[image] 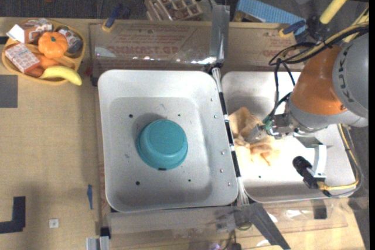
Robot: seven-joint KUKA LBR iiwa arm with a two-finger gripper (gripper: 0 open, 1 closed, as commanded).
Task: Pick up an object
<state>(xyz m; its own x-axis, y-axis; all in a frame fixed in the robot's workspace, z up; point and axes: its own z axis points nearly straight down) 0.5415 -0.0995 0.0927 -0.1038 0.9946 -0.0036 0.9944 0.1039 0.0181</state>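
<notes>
So the gripper [258, 133] is down in the right bin [334, 175] right on that crumpled tan object [251, 136], mid-grab I'd guess, though I can't tell its finger state, and next it needs a firm close before lifting.

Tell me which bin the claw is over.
The right bin: the claw sits at its tan objects. The left bin holds a teal bowl.

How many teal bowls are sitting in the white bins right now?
1. The teal bowl sits upside down in the middle of the left bin. The arm covers part of the right bin, so something could be hidden there.
</notes>
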